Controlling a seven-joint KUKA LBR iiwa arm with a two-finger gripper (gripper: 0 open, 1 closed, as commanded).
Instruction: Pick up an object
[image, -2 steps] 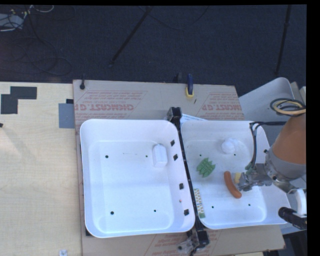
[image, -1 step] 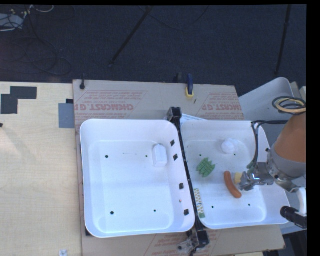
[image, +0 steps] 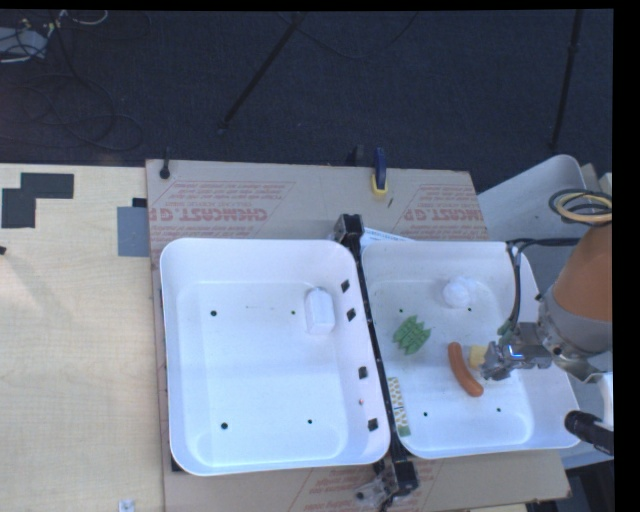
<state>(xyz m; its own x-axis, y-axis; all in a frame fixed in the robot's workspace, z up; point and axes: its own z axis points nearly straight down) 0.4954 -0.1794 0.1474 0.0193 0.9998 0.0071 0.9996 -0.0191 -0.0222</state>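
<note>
Camera view: you see the tool (image: 497, 362) low over the right bin (image: 440, 447), toward its 3 o'clock side, with the arm (image: 585, 300) entering from 3 o'clock. You cannot tell whether it is spread or pressed together; the metal parts blur into each other. A small yellow piece (image: 479, 354) sits touching the tool at its 9 o'clock. Just beyond that, the orange sausage-shaped object (image: 464, 369) lies on the bin floor, tilted, its lower end toward 5 o'clock. At the sausage's 10 o'clock, near but apart, you find the green object (image: 411, 334). A white round object (image: 457, 293) rests toward the bin's 12 o'clock. In the left bin (image: 200, 440), a white block (image: 319, 309) lies near the 2 o'clock corner. Both bins sit on the counter (image: 70, 380).
</note>
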